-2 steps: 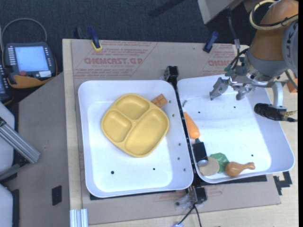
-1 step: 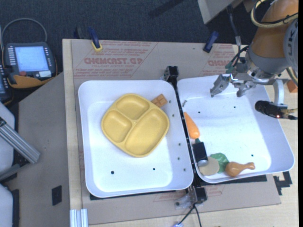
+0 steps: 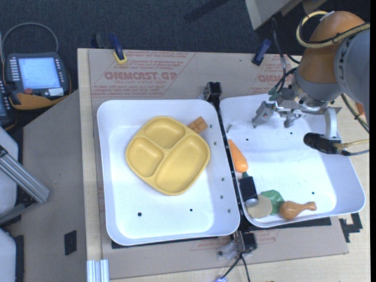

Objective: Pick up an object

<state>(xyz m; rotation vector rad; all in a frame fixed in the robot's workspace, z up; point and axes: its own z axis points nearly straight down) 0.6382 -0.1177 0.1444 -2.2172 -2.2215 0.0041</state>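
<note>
My gripper (image 3: 275, 115) hangs over the far end of the right bin (image 3: 346, 181), near its far left corner. Its two fingers are spread wide with nothing between them, and the white floor under them looks bare.

Everything I could pick in this bin sits at the opposite end. Crowded into the near left corner are a brown drumstick (image 3: 297, 207), a green piece (image 3: 274, 197) and a pale disc (image 3: 261, 207), all touching or overlapping. A black block (image 3: 247, 187) lies just beyond them against the left wall, and further up that wall is an orange carrot (image 3: 237, 155).

I judge the carrot the best target, since it is nearest the fingers and stands apart from the cluster. It hugs the wall, though, so I would turn the wrist to close across its width and keep one finger from landing on the rim.

In the left bin (image 3: 111, 175) a yellow divided plate (image 3: 168, 154) fills the middle, with a small brown block (image 3: 198, 124) at its far right edge. I would leave both alone.
</note>
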